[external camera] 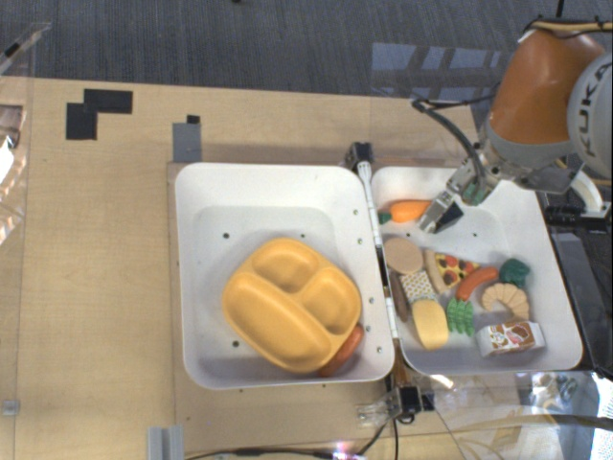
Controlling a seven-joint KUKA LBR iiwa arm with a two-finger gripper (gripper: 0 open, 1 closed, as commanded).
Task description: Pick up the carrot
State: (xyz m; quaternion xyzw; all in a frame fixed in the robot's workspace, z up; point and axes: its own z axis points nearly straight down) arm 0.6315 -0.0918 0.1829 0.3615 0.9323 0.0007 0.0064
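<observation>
Carrot (410, 211) in right bin (565, 338)

Arm (551, 94) is a KUKA iiwa: big rounded orange shell on the upper link, glossy, with a light grey/silver housing beside it carrying dark lettering, partly cut off at the frame edge. Below the orange section a grey wrist ring, then a slimmer grey metal stub down to the claw (439, 218). Claw body is dark/black with lighter metallic patches. Black cable loops off the wrist on the left side. White rounded bracket piece under the grey housing, right side.
</observation>
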